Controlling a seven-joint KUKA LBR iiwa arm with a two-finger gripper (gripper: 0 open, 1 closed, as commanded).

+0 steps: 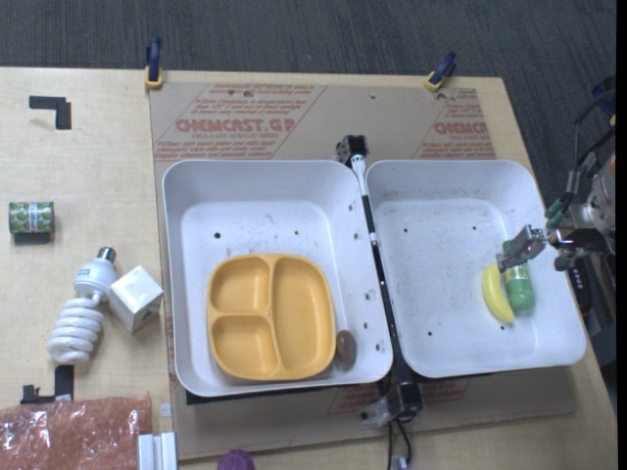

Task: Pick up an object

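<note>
A yellow banana [496, 295] lies in the right bin [441, 262] near its right wall, with a small green object [520, 292] touching its right side. My gripper [537, 251] reaches in from the right and hangs just above these two, open, with nothing between its fingers. One finger [516, 249] sits directly over the green object's top end. In the left bin [196, 204] lies a yellow divided plate [272, 316], and a small brown object [345, 348] rests by the plate's right edge.
A black divider clamp [367, 223] runs between the bins. On the bench to the left are a white spiral bulb [80, 313], a white cube [136, 298], a green can [30, 219] and a pink bag [73, 434].
</note>
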